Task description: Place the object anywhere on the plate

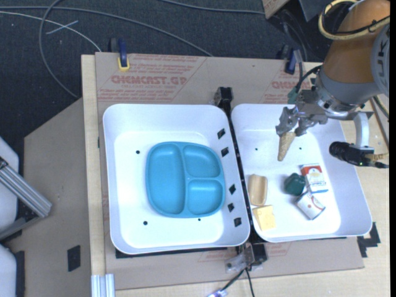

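camera view looks down on two white bins side by side. the left bin holds a blue divided plate with three compartments, all bare. the right bin holds several small things: a red and white carton, a white packet below it, a dark green object just beside the carton, a tan bread-like piece and a yellow cheese-like block near the divider.

the gripper hangs over the upper part of the right bin. its fingers look closed together on the top of a tan cone, perhaps a toy ice cream cone, which points down and seems lifted or just touching the bin floor; i cannot tell which.

my judgement: the cone is light, stiff, and smooth plastic, so it can slip or swing. its taper makes the grip weak at the narrow end; holding the wide upper end across its width is safer. the plate is well apart, across the divider.
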`<state>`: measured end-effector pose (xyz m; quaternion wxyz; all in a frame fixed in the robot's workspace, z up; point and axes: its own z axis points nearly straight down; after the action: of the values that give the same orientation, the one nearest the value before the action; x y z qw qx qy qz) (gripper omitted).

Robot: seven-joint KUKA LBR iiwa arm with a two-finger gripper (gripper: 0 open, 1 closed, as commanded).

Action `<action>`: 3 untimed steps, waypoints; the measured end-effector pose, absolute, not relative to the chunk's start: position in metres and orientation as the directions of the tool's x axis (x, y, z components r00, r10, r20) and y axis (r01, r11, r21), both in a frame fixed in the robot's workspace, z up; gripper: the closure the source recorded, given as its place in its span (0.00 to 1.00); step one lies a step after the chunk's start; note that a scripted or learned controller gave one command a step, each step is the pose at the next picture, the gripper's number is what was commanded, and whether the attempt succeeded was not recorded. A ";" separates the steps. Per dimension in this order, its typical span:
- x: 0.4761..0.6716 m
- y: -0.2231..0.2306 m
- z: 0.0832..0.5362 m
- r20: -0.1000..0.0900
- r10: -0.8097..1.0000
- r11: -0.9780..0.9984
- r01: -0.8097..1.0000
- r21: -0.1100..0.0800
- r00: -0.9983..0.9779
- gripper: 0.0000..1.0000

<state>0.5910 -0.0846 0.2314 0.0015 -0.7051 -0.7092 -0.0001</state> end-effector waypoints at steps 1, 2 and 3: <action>0.589 -0.025 0.240 0.003 1.000 0.007 1.000 0.000 -0.007 1.00; 0.579 0.021 0.235 0.002 1.000 0.004 1.000 -0.003 -0.004 1.00; 0.577 0.066 0.226 0.002 1.000 0.004 1.000 -0.004 -0.004 1.00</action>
<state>0.5772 0.0660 0.2262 0.0021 -0.7057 -0.7085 0.0008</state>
